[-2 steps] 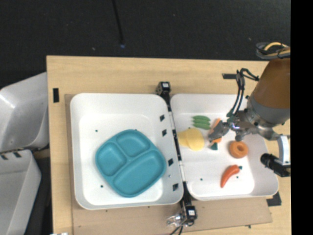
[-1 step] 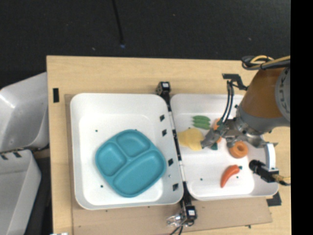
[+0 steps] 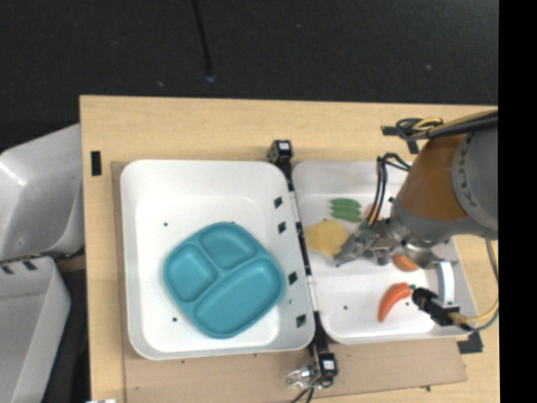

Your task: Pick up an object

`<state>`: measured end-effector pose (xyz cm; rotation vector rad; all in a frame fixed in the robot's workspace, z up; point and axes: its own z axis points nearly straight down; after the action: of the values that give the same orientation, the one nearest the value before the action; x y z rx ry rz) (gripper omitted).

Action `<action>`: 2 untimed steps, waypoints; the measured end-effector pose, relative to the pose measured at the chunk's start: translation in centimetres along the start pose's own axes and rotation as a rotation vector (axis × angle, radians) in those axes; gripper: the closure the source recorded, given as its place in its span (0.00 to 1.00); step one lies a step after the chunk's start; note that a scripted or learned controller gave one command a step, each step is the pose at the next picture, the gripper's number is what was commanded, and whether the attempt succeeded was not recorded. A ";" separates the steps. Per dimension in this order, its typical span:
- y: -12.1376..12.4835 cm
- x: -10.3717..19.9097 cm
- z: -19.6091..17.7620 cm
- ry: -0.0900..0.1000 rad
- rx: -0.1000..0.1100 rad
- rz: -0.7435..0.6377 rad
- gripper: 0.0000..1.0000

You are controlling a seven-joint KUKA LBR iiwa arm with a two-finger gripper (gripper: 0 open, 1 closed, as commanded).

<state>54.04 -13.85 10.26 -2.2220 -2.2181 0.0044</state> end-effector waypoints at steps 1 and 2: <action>0.1 -0.2 -1.4 -0.001 -0.006 0.007 1.00; 0.5 0.2 -5.9 -0.001 -0.009 -0.004 1.00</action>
<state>54.53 -13.61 16.15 -2.2226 -2.2281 -0.0047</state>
